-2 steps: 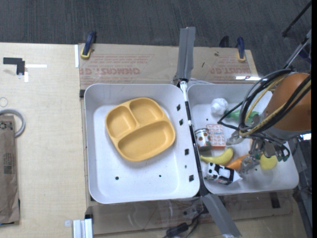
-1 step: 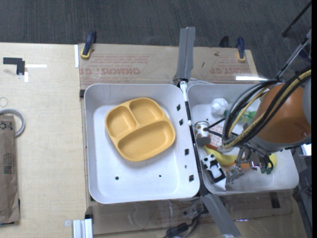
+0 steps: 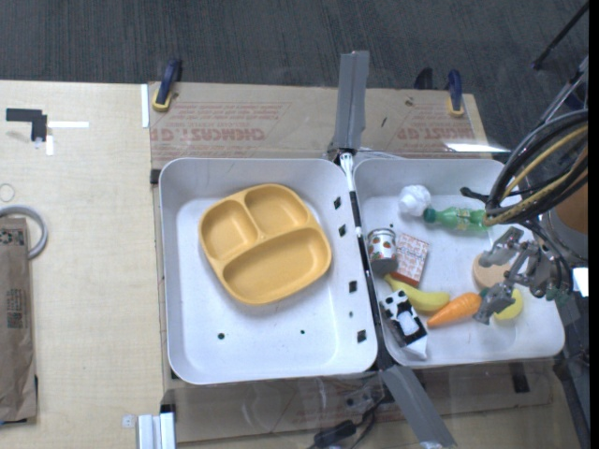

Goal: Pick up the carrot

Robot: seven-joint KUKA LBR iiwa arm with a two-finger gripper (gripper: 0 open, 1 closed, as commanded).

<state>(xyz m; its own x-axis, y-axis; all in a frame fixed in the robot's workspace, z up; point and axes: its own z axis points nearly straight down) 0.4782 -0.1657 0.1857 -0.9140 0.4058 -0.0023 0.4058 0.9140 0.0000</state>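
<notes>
The small tapered orange plastic carrot (image 3: pixel 454 310) looks light, stiff and slick, so I'd take its thick middle; my metal two-finger pincer (image 3: pixel 493 305) sits beside its tip, and whether it is apart or together I cannot tell.

Dark grey carpet (image 3: pixel 234 17) — pale wooden bench (image 3: pixel 75 251) below it.

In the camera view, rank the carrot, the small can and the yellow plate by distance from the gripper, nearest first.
1. carrot, just left of the gripper in the right bin.
2. small can, by the right bin's left wall.
3. yellow plate, across in the left bin.
</notes>
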